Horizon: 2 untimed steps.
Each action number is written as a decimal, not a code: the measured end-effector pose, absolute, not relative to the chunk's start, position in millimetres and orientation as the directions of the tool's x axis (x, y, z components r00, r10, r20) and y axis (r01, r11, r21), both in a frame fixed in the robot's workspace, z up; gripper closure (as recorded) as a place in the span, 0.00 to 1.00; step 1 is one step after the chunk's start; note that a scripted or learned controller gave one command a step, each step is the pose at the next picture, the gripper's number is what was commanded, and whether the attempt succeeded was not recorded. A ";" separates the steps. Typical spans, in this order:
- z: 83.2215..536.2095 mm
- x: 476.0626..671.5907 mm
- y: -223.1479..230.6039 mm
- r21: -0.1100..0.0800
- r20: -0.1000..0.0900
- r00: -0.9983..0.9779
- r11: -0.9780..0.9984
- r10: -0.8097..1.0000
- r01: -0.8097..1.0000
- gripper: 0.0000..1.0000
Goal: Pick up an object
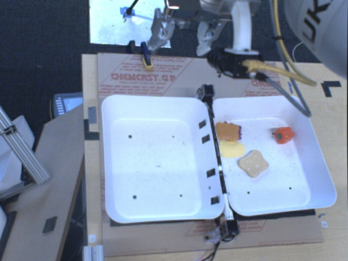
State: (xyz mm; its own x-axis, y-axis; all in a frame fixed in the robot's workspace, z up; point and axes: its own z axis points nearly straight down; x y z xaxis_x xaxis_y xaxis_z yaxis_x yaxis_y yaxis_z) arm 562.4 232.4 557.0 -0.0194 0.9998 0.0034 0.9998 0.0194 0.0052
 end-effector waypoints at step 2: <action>557.0 562.4 232.4 0.005 0.003 -0.019 0.019 1.000 1.000 0.00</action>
